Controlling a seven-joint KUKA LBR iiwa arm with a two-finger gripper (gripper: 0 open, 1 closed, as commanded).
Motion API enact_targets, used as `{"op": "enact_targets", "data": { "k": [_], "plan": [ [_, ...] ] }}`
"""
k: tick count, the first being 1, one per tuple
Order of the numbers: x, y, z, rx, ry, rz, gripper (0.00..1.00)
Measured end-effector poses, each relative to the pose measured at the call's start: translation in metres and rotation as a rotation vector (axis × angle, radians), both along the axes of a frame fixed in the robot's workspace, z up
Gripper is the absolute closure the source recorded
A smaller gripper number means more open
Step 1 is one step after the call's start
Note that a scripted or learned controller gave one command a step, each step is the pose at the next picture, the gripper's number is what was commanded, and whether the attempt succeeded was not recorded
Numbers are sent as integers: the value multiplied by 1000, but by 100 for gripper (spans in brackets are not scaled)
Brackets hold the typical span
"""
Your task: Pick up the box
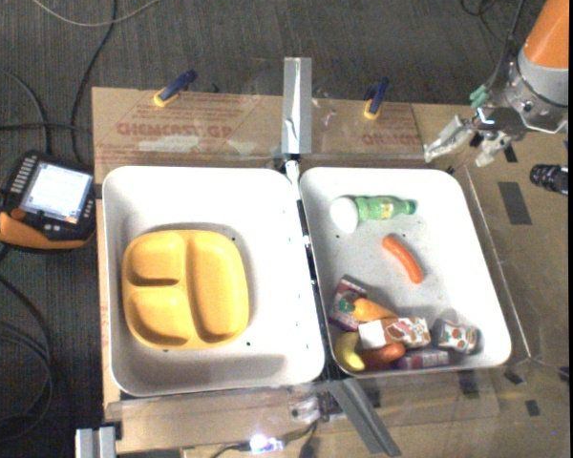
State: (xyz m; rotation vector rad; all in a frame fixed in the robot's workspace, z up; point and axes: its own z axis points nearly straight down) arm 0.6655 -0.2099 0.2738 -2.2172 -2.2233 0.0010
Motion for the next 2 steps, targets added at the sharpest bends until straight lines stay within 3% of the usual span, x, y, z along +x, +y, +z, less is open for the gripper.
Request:
{"op": "enact_targets", "data": {
  "k": [1, 2],
  "plan": [
    [-85, 7, -155, -1, 2, -52, 0],
    [-143, 29, -177, 1, 3, -80, 0]
  ]
}}
